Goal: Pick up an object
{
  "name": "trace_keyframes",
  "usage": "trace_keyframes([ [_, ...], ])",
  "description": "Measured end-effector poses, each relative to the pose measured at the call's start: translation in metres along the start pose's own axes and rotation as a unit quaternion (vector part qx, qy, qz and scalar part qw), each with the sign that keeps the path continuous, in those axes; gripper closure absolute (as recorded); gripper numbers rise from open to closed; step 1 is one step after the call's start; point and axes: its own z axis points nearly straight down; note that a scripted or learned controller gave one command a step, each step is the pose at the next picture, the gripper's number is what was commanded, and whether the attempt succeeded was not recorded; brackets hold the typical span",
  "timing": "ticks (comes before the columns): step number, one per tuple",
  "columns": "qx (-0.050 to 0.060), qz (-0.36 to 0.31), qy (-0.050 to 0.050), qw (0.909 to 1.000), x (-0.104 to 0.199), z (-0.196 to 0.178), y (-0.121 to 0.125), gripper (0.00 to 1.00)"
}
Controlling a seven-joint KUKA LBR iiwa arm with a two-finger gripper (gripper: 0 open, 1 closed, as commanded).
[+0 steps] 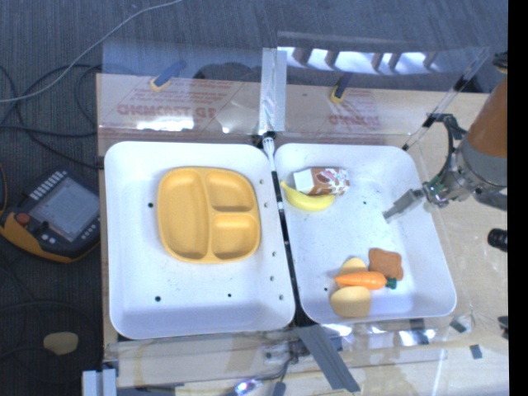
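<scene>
Nearest the camera, a carrot point(360, 280) lies among toy foods in the right bin point(429, 299); a banana point(306, 198) rests at its far-left corner. Left bin point(124, 304) holds a yellow tray point(208, 214). Above the right bin's right edge hangs the gripper point(402, 206), grasp state unreadable

Red print runs across the cardboard sheet point(177, 106) behind my two bins, on both halves, seen through clear film and reversed or upside down. I can't make out any word.
</scene>
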Motion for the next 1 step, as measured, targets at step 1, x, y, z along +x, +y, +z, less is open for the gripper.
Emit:
trace_keyframes([
  [1, 0.0, -0.041, 0.002, 0.9991, 0.0292, 0.0865, -0.0474, 0.0],
])
